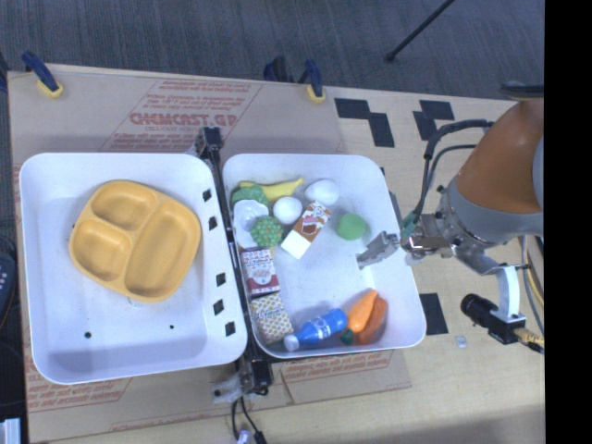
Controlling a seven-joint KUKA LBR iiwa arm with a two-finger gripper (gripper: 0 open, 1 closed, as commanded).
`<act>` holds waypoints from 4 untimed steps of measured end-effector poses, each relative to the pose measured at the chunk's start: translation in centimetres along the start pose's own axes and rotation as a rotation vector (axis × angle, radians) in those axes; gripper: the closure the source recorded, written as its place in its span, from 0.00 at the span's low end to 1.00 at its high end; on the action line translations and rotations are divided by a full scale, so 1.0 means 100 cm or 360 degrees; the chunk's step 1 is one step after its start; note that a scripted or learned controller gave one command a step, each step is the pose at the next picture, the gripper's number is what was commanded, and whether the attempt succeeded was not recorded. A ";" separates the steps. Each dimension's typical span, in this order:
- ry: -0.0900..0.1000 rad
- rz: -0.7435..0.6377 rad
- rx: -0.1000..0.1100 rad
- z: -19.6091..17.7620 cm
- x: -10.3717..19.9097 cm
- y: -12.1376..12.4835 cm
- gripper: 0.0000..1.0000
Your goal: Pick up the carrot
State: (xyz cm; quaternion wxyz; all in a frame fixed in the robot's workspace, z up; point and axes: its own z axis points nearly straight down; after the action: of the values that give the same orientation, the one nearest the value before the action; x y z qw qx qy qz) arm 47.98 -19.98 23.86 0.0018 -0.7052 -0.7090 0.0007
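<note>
"CHEMCAST GP" cardboard [185,118] beneath bins

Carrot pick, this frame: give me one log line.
stage: approach | carrot: right bin, near corner, beside blue bottle | pincer: above right bin, apart from carrot | yellow plate: left bin

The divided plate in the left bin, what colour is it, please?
Yellow; the plate shows in the camera view.

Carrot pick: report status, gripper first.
Gripper over right bin's right side, nothing between its fingers. Carrot lies untouched at bin's near right corner. Blue bottle against its left side; top of carrot unobstructed.
</note>
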 end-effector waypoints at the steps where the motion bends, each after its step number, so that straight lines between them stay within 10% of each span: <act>1: 0.0002 0.0093 0.0004 0.121 -0.011 -0.004 0.00; 2: 0.0003 -0.0297 0.0001 0.147 -0.003 -0.003 0.00; 3: 0.0002 -0.0304 0.0002 0.137 -0.004 -0.003 1.00; 4: -0.0003 0.0115 -0.0003 0.014 0.043 0.005 1.00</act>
State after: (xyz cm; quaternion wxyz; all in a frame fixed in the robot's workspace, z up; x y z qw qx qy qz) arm 48.48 -15.67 22.42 0.0005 -0.7303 -0.6831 0.0006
